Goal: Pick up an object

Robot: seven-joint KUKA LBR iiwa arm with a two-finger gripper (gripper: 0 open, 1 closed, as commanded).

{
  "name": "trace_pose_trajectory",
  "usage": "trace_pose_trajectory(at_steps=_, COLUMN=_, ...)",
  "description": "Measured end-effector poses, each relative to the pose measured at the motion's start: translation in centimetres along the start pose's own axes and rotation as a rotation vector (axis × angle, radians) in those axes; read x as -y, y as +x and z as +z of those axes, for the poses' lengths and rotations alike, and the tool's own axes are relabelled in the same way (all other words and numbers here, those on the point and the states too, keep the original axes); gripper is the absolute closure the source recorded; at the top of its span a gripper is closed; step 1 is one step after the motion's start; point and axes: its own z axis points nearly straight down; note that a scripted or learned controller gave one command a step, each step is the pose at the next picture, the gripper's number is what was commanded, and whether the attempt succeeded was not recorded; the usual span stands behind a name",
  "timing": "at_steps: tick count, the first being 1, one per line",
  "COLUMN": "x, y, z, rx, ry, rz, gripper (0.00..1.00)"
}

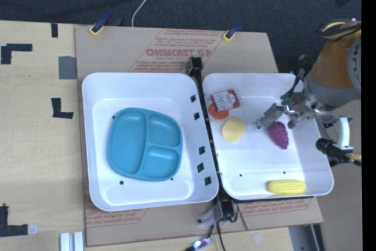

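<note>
Corn cob (286, 187) lies low in the right bin (305, 88); my jaws (281, 116) spread apart, gripping nothing, touching purple grapes (278, 134). Cardboard lettering unreadable.

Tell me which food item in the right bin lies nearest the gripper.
The purple grape bunch, just below the gripper; the yellow lemon, corn and red packet lie farther off.

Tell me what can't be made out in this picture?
- Fingers: small and dark; whether they touch the purple fruit beside them is unclear.
- Red packet: label too small to read.
- Arm: cut off by the right edge.
- Right bin: part of the near rim is hidden behind the corn.
</note>
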Motion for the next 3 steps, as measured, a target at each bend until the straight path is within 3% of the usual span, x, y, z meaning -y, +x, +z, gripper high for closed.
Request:
trace_pose_trajectory(at_steps=2, x=-0.3, y=0.5, z=6.9, rx=0.002, ry=-0.004, rz=0.000, gripper=0.00)
trace_pose_trajectory(at_steps=3, x=-0.3, y=0.4, z=5.7, rx=0.004, ry=-0.007, rz=0.000, gripper=1.00)
